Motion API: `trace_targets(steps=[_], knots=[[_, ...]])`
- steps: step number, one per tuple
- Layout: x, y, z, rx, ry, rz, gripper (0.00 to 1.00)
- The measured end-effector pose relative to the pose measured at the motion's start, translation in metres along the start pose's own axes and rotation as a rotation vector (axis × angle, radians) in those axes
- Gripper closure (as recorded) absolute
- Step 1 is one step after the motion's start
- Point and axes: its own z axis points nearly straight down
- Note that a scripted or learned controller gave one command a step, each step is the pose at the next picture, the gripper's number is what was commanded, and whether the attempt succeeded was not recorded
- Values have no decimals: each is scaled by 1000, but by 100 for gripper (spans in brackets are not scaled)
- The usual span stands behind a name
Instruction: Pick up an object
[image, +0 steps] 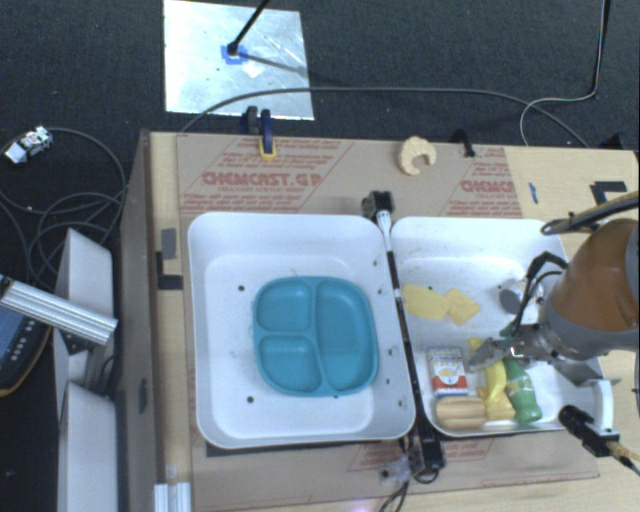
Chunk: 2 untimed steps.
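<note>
The arm (600, 290) reaches in from the right edge of the frame and is low over the right bin (470, 235), its jaws (492, 352) down among the toys crowded at that bin's lower right. Whether the jaws are wide, narrow or closed on anything I cannot tell; dark parts of the wrist mask them. Just beside them lie a yellow piece (496, 384), a green piece (522, 396), a small carton (447, 368) and a hot dog (458, 412); the yellow piece looks the likely target. Cheese slices (440, 304) lie higher, apart. The left bin (225, 240) holds a blue plate (315, 333).
</note>
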Motion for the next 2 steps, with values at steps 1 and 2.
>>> trace_targets(steps=[1,2], knots=[[0,1,-10,-1,0,-1,100],[96,13,-100,-1,1,-3,100]])
